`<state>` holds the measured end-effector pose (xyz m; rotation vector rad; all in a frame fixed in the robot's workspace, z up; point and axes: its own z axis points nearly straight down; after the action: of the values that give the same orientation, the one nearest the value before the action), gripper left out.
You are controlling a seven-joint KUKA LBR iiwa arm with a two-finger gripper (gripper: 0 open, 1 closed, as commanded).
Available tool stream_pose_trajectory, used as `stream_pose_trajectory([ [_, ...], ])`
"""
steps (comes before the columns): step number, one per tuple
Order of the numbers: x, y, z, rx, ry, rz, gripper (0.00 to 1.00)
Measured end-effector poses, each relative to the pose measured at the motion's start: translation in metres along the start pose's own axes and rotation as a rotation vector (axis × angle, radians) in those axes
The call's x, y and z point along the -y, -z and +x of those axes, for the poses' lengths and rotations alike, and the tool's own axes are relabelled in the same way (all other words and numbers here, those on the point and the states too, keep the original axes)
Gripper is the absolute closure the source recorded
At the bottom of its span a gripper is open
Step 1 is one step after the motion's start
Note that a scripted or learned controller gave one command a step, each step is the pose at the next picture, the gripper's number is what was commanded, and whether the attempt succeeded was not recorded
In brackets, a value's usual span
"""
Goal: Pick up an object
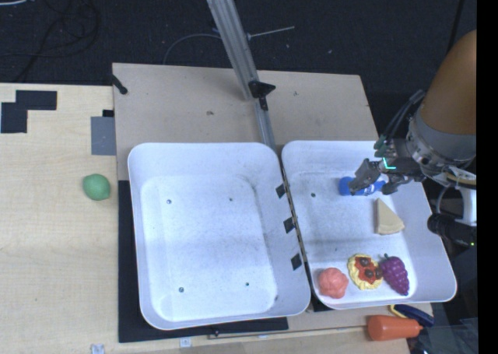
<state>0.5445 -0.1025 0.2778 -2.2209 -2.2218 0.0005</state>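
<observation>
The right bin (327, 162) holds several toys. A small blue object (348, 186) lies near its upper middle. My gripper (380, 181) hangs low over that object's right end, open, with one dark finger (363, 177) across the blue thing and the other finger (399, 182) to its right. I cannot tell whether the fingers touch it. A tan wedge (388, 218) lies just below the gripper. Along the bin's front edge sit a red lump (333, 282), a yellow and red piece (364, 271) and a purple grape bunch (395, 274).
The left bin (148, 166) adjoins the right one, with black clips (289, 225) on the shared rim. A green ball (97, 187) rests on the bench at far left. An orange item (391, 328) lies outside the right bin's front. A metal rail (237, 45) slants in behind.
</observation>
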Motion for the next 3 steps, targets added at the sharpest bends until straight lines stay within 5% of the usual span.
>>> stream_pose_trajectory([
  [1,0.000,0.000,0.000,0.000,0.000,0.000,0.00],
  [3,-0.011,-0.111,0.001,-0.001,0.001,0.005,0.00],
])
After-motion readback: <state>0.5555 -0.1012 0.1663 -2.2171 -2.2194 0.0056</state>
